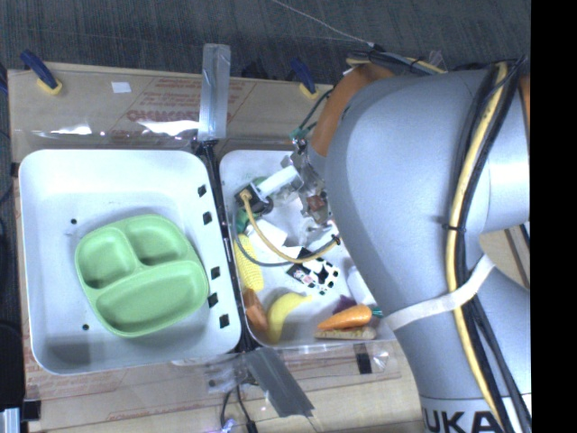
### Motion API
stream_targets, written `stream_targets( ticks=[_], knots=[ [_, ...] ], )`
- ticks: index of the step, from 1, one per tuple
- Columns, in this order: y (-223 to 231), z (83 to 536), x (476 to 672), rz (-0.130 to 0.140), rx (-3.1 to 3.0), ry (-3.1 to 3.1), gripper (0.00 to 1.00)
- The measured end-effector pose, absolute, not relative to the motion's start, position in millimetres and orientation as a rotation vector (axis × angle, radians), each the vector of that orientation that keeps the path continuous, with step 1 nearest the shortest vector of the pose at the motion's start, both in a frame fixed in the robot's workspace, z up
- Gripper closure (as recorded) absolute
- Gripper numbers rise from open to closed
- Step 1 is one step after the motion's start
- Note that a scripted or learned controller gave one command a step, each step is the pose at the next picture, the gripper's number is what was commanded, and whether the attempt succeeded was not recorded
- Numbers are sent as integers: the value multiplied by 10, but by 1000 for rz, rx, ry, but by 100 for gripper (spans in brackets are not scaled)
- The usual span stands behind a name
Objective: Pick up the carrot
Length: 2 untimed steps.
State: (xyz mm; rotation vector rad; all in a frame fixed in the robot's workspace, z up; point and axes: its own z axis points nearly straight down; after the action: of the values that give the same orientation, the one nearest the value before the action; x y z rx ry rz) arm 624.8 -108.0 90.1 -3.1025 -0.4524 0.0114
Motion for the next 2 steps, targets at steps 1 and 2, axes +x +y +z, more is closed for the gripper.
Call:
stream_targets(
  ticks=[1, 2],
  knots=[
    [-762, 3080, 6427, -19, -3094, -541, 0],
    [-1615, 2564, 6264, 14, -3084, -584, 0]
  ],
)
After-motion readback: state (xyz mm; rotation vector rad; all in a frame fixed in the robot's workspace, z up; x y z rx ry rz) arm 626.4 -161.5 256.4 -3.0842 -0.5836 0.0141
